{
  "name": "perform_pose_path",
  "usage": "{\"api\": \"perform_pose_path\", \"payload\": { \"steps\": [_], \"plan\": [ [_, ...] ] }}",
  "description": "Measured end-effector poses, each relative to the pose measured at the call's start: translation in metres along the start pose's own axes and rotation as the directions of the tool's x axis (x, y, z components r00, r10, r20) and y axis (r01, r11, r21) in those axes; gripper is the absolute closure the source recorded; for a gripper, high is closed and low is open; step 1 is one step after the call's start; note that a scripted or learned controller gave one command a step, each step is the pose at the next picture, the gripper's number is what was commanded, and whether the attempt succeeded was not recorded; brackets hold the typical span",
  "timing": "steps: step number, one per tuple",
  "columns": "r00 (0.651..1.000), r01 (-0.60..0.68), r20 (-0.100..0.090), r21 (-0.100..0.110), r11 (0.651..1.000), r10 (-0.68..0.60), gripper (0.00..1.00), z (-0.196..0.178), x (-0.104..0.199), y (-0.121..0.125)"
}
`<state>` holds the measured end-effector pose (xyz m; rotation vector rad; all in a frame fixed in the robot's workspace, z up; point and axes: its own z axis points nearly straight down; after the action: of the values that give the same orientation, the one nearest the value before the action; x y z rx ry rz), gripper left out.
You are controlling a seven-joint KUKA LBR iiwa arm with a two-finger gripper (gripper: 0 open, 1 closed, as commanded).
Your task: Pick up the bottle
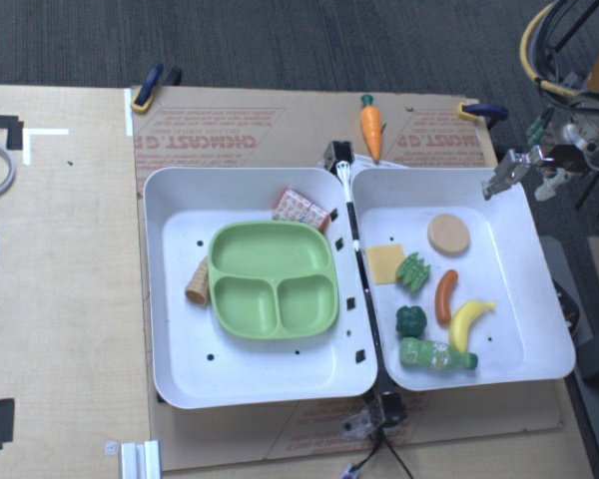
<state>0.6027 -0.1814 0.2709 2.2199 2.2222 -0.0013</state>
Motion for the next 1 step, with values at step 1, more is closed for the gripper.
{"api": "perform_pose_path", "payload": {
  "steps": [1],
  "plan": [
    [1.0,0.002,0.002,-0.001,1.0,-0.002,1.0,-0.0096,-0.0003,0.0005]
  ]
}}
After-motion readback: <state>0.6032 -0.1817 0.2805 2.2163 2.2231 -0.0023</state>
